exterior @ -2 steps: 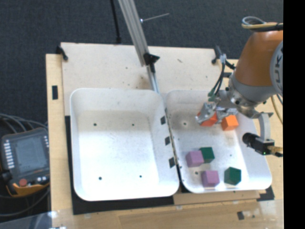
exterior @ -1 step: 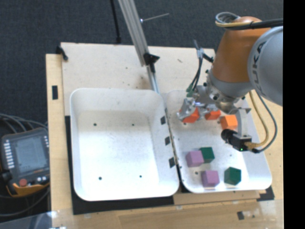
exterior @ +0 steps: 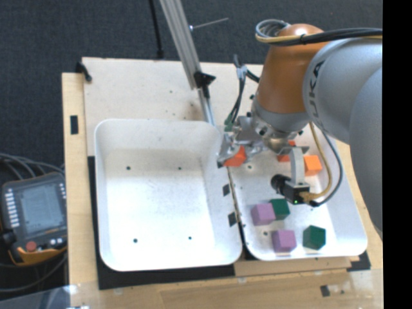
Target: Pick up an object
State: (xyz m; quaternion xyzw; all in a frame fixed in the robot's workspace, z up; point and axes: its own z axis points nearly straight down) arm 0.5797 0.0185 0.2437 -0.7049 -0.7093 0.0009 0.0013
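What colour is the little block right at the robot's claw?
Orange: the block at the gripper, seen in the camera view.

Even overhead light; white bins bright, mild glare; soft shadows; slight overall blur; grainy.

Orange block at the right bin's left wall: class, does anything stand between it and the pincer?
Nothing visible does. The pincer is right at the orange block; purple blocks and green blocks lie apart, nearer the front.
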